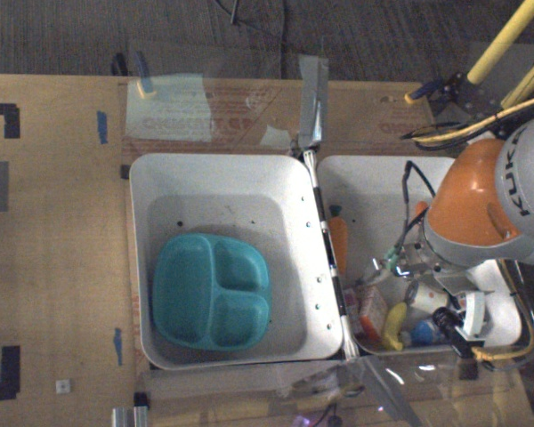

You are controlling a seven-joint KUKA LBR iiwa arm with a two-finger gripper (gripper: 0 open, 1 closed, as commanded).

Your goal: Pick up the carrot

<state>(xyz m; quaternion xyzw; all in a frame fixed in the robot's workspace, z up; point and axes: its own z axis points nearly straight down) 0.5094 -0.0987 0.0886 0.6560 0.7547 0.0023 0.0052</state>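
Brown wooden desk (53, 265) with black tape marks and bits of blue tape, two shallow white bins sitting side by side on it. Left bin (151, 185) has a teal divided plate (211, 289) lying flat toward its near-left part. Right bin (374, 181) is where the carrot (338, 243) is, lying lengthwise right along the left wall, green stub pointing away from the camera. Near it, toward the front of that bin, there's a clutter pile: a yellow banana-looking thing (394, 325), something red (371, 314), a blue piece (424, 333). Arm's gripper (400, 269) hangs over that clutter, just right of the carrot. Can't tell if it's spread or pressed together, too cluttered there.
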